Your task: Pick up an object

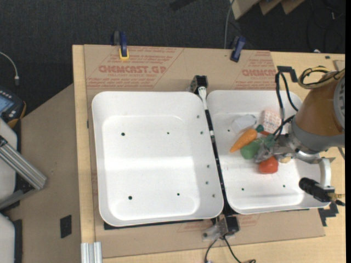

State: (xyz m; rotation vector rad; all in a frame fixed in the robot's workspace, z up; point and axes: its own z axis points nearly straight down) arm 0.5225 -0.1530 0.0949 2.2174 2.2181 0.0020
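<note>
In the right bin (258, 199) lie an orange carrot-shaped toy (242, 139), a green piece (249, 150), a red round object (268, 166), a pale pinkish-white object (270, 118) and a clear wrapper (241, 125). My gripper (272, 148) reaches in from the right and sits low among the green and red pieces. The wrist hides its fingers.
The left bin (151, 158) lies beside the right one, a black divider strip (211, 141) between them. Blue clamps (122, 43) (238, 48) hold the cardboard at the far edge. Black cables (285, 86) run above the arm at the right.
</note>
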